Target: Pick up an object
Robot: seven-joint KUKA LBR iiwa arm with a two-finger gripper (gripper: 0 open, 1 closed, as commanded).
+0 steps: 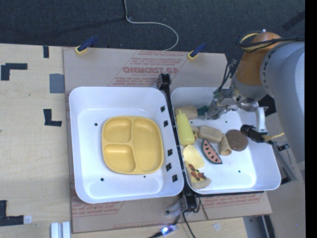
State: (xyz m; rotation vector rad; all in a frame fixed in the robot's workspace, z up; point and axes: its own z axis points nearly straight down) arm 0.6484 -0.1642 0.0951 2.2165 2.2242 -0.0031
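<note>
Toy food lies heaped along the left side of the right bin (257,175), and any piece of it would serve as the pick. The gripper (214,110) hangs at the upper middle of that bin, low over the floor near the back wall; nothing shows between its fingers, and whether they are spread or pressed together I cannot tell from this angle. Just left of it lies a pale beige piece (186,112), with a small green bit between the two. Below that stands the yellow corn-like piece (184,128) against the divider, then a tan bread-like block (210,133), a watermelon slice (212,151), a brown round piece (237,140), and a pizza slice (197,175) at the front. The left bin (84,182) holds a yellow divided plate (132,145).

To pick well, I judge the beige piece or the bread-like block the nearest choice: centre over one item alone, approach straight down, and close across its narrow side. The crowded pieces touch, so a careless descent could nudge neighbours or pinch two.
</note>
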